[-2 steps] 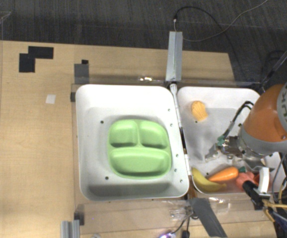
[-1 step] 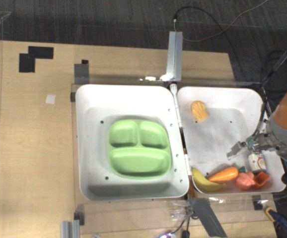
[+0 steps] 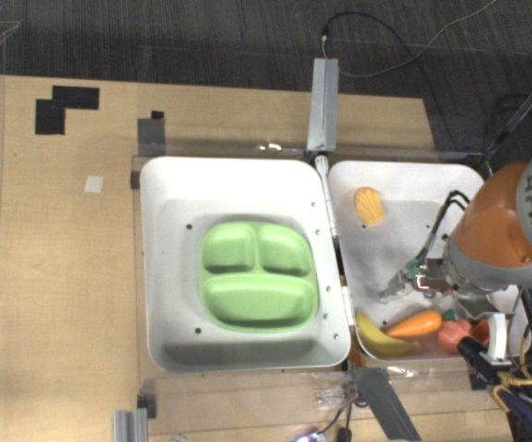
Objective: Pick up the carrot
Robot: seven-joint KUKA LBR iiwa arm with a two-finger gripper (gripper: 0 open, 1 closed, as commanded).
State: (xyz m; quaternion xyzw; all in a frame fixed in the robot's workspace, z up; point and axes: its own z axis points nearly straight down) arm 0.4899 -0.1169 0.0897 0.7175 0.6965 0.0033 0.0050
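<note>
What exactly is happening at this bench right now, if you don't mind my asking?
A grey KUKA arm with an orange band reaches into the right bin from the right, its gripper hanging just above the carrot. The carrot lies at the near edge of that bin, resting against a banana, with a reddish item beside it. A yellow-orange piece sits farther back. The left bin holds a green divided tray.

a green divided plate sits at the centre of the left white bin. in the right white bin, a yellow-orange toy pastry lies toward 11 o'clock, a banana at 7 o'clock, a pink-red item at 5 o'clock.
</note>
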